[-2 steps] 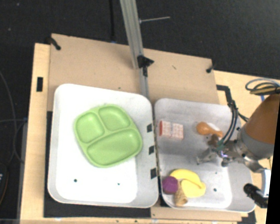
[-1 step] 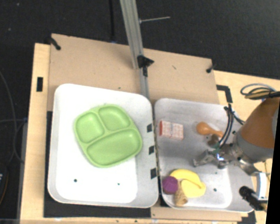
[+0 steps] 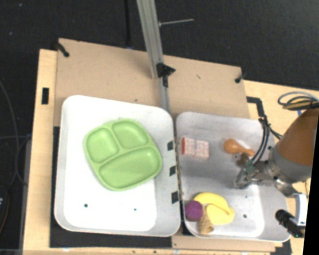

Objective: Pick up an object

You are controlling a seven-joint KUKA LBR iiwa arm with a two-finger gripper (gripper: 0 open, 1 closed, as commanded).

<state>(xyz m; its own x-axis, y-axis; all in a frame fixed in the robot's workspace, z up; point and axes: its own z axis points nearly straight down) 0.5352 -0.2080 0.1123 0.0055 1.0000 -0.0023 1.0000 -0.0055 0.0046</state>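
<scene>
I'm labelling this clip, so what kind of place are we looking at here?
Likely a robotics lab test bench: two white bins on a wooden bench, a robot arm reaching in, and toy-like objects such as a green divided plate.

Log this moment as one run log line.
hand: low in right bin | holding: nothing seen | nearest: orange object | green tray: left bin

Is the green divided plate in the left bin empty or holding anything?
Empty. All three compartments of the green divided plastic plate show bare green surface; it lies flat in the left white bin, right side up.
</scene>
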